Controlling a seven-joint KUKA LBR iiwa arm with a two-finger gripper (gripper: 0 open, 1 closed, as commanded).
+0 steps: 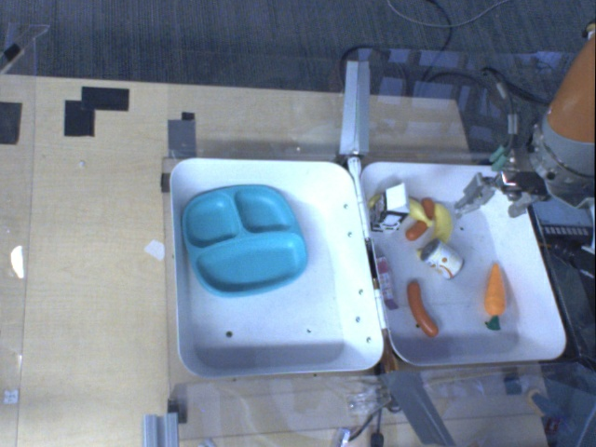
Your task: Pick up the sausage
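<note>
The sausage (422,308) lay loose on the floor of the right bin (535,343), toward that bin's near-left part, touching nothing else. It was a short, smooth, reddish-brown cylinder with rounded ends. Its long axis ran on a slight diagonal, the far end leaning toward the left bin and the near end pointing toward the front rim and a little to the right.

The pincer (477,192) hung over the far part of the right bin, well apart from the sausage, at the end of the grey arm (568,161) with its orange band. Its two thin metal fingers (468,196) stood slightly spread with nothing between them.

Near the sausage, a small white cup-like object (444,260) with dark marks lay on its side just beyond it. An orange carrot (494,293) with a green tip at its near end lay to the right, its axis almost straight front to back. Farther back, by the divider, sat a cluster: a yellow rounded toy (433,220), a small red-orange piece (416,231) beside it, and a white block (395,196).

The left bin (279,343), white and shallow with rounded corners, held a glossy blue plastic plate (244,238) split into three compartments. Both bins rested on a pale wooden tabletop (84,277) marked with black tape squares (93,108).
</note>
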